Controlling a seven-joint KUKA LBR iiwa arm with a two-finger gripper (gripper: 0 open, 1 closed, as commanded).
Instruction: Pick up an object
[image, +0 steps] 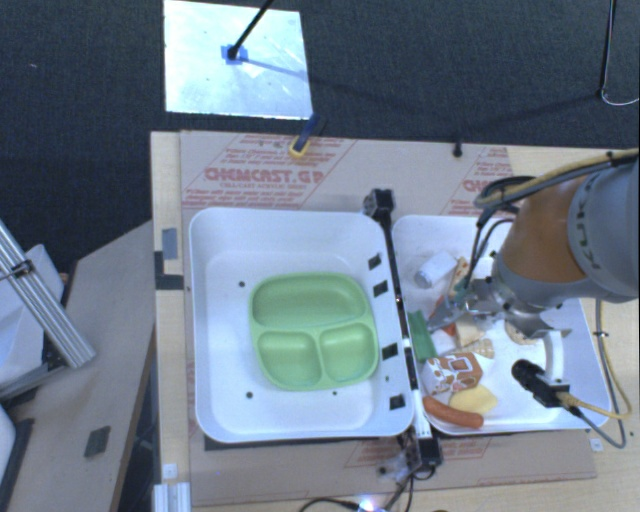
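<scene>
Gripper (462, 312), finger state impossible to tell, hangs low over the right bin (578, 318), apparently placed to reach its clutter. Nearest the camera lie a sausage (455, 414) and a gingerbread house toy (457, 372). Left bin (220, 260) holds a green divided tray (310, 330). Beyond: brown bench (400, 170), dark floor.

Two bins sit side by side on the bench: the left bin (215, 300) holds a divided tray (310, 330) near its middle; the right bin (590, 395) holds a clutter of small items, with a sausage (455, 414) at its near-left corner and a small cylinder (437, 268) farther back
</scene>
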